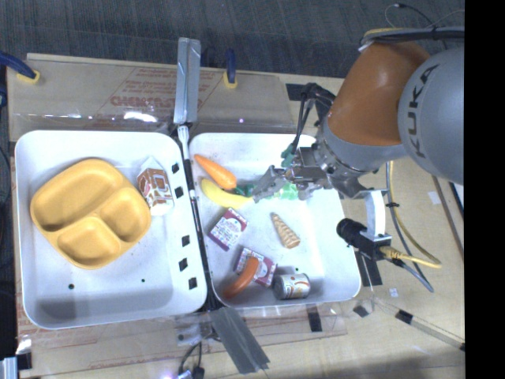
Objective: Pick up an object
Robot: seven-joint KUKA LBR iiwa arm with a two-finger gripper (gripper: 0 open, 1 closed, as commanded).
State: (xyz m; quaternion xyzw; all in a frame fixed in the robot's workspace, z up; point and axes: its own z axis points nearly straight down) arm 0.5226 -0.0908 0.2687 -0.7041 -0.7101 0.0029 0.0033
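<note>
My hand: my hand (276, 181) hangs low over the right bin (331, 287), near its upper middle; I cannot tell whether it is open or closed on anything.
At my hand: a green object (293, 191) sits right under the wrist end, too hidden to name.
Nearest thing: the banana (224, 193) lies just to the view's left of my hand, its near end about touching the tip of my hand.
Banana axis: its long axis runs almost across the view, tilting down toward the right; the end nearest me points at my hand.
Next to it: a carrot (215, 171) lies just above the banana, slanting the same way.
Further out: a cone-shaped pastry (286, 230) lies below my hand, narrow end up-left; a red packet (227, 230), a sausage (241, 277) and a tipped can (293, 286) lie lower in the bin.
Left bin: a yellow divided plate (88, 212) and a small carton (156, 186) in the left bin (47, 306), well apart from me.
Judgement: the banana is my likeliest pick; I would need to close across its short width.
</note>
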